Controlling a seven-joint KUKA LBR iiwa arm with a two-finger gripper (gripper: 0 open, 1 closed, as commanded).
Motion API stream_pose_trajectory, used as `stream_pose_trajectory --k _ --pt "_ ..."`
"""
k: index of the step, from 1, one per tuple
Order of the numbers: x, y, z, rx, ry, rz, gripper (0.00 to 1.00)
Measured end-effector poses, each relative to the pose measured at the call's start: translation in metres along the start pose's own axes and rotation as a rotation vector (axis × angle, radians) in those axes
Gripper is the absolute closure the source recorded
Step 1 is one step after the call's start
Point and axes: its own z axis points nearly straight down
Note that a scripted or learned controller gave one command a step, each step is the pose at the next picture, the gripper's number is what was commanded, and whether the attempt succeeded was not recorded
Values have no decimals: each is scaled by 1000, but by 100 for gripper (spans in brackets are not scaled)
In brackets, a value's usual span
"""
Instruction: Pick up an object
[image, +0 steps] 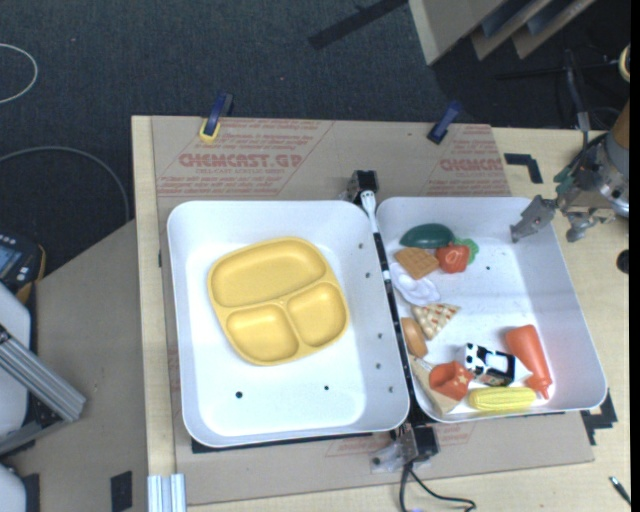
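Dark carpet (120, 60) runs behind my bench, with thin cables looping at the left and a beige box corner up top. Bench top is a brown board (300, 150) printed with "CHEMCAST GP" in red, repeated along the far edge, partly readable on the right too. Two clamps on that far edge: a blue and yellow one (213, 118) on the left, a blue one (443, 122) on the right. Two shallow white bins sit side by side, touching at the middle. Left bin (200, 400) holds a yellow divided plate (277, 298) with three compartments, tilted a bit. Right bin (560, 280) holds the toy food: a dark green piece (428, 236) at the far left corner, a red tomato-like piece (454, 257) just beside it, a tan cracker (415, 263), a white piece (418, 290), a pizza slice (436, 318), an orange carrot (530, 356), a black and white cow-pattern item (489, 363), a red piece (449, 380) and a yellow corn cob (502, 399) along the near rim. My gripper (557, 222) hangs over the far right edge of the right bin, well apart from the food cluster, nothing between the fingers; jaws look spread apart, released. Metal extrusion at the lower left corner.
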Motion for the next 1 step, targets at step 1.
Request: stream_pose_trajectory --k 1 --pt "1 3 -9 -15 -4 -4 0"
